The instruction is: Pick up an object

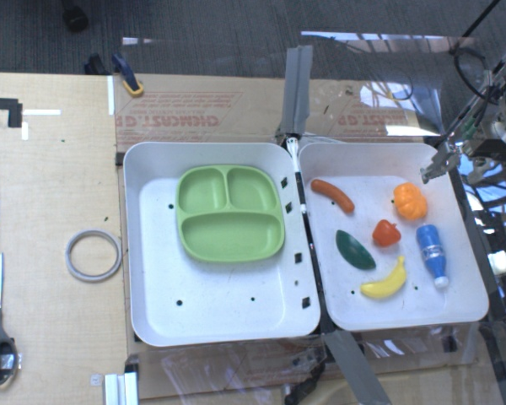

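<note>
Banana [384, 282] (yellow) beside bottle [432, 254]

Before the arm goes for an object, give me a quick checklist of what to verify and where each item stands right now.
1. Objects lie in the right white bin: ok, six lie there.
2. Yellow toy banana is apart from its neighbours: ok.
3. Blue plastic bottle has room around it: ok, though it lies near the right wall.
4. Red toy pepper and round orange toy fruit are apart: ok, a small gap.
5. Gripper is over a target: not ok, it sits at the bin's upper right corner.
6. Gripper open and nothing in it: cannot tell.
</note>
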Controlling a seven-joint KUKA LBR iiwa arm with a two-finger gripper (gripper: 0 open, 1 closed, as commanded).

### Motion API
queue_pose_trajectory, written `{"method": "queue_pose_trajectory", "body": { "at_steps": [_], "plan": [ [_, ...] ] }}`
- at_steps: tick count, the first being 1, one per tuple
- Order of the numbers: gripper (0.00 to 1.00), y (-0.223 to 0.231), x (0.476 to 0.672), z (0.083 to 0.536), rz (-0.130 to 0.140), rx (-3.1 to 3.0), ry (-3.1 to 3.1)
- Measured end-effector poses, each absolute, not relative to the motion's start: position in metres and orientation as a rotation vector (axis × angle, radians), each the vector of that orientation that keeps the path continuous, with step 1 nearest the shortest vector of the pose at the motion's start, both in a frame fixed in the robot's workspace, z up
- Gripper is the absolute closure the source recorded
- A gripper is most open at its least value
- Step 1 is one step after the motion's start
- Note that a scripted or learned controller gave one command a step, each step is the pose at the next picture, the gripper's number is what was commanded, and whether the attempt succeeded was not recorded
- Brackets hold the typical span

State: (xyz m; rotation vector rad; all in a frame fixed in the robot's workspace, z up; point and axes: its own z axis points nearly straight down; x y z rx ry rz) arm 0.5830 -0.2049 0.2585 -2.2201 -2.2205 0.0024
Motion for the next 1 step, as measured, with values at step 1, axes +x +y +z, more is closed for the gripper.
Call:
{"method": "queue_pose_trajectory", "body": {
  "at_steps": [1],
  "plan": [
    [0.0, -0.2223, 0.5249, 0.1599, 0.002, -2.221, -2.218]
  ]
}}
